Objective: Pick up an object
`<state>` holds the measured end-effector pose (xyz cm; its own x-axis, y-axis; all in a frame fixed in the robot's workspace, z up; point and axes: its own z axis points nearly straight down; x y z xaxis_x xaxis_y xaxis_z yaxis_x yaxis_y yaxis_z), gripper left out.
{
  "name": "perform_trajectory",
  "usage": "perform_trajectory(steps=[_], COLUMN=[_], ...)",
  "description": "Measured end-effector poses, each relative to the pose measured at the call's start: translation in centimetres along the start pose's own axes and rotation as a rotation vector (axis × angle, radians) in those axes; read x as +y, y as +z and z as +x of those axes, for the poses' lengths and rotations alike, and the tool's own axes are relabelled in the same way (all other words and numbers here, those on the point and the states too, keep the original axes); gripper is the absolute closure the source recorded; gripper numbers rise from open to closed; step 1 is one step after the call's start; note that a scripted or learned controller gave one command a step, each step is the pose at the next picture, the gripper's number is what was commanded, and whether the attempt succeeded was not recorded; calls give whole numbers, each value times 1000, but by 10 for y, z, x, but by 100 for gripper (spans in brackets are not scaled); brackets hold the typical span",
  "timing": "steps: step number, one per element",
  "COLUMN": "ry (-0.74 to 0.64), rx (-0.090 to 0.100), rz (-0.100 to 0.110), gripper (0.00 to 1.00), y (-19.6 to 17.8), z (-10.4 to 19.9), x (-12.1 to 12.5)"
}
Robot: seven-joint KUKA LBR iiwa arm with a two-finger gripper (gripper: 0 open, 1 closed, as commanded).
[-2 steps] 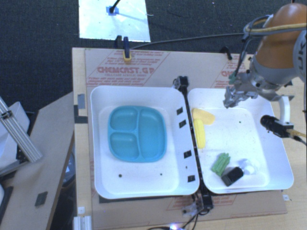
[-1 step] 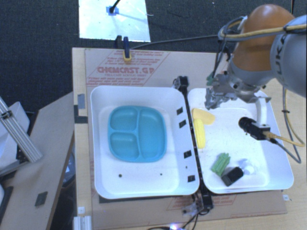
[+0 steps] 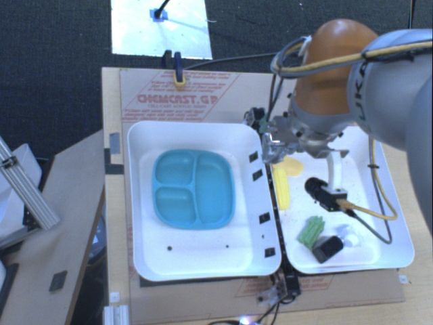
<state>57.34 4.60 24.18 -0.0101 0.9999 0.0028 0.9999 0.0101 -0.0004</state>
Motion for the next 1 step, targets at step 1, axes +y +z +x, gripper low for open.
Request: perform_trajectory(steps=[1], ry=[0], rx=[0], rz=[0], gripper=[100], y=[-5], z=[48], x=[-17])
